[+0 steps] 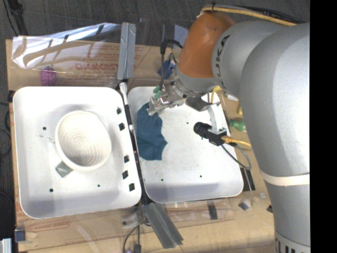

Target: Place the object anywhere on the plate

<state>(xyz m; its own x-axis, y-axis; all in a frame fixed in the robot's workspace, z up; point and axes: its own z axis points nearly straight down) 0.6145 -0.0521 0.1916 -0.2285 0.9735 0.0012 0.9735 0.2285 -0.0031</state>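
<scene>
On my screen the blue cloth [150, 137] lies in the right bin [196, 165], close along the wall which this bin shares with the left bin [31, 186]. The cloth is crumpled and longer than it is wide. Its long axis runs from the far side of the bin to the near side, leaning a little to the right at the near end. The far end is narrower and points up toward the gripper [156, 104]; the near end is wider and a little rounded.

The gripper stands just over this far end of the cloth and seems to touch it. From this slanted view I cannot tell if the hand is apart or together, and I also cannot tell if it has any cloth inside it. The grey arm with the orange band comes in from the right and covers the far right corner of the bin.

The white plate [84, 140] sits in the middle of the left bin, well apart from the cloth, with the two bin walls between them. A small grey piece [63, 168] lies against the near left edge of the plate.
</scene>
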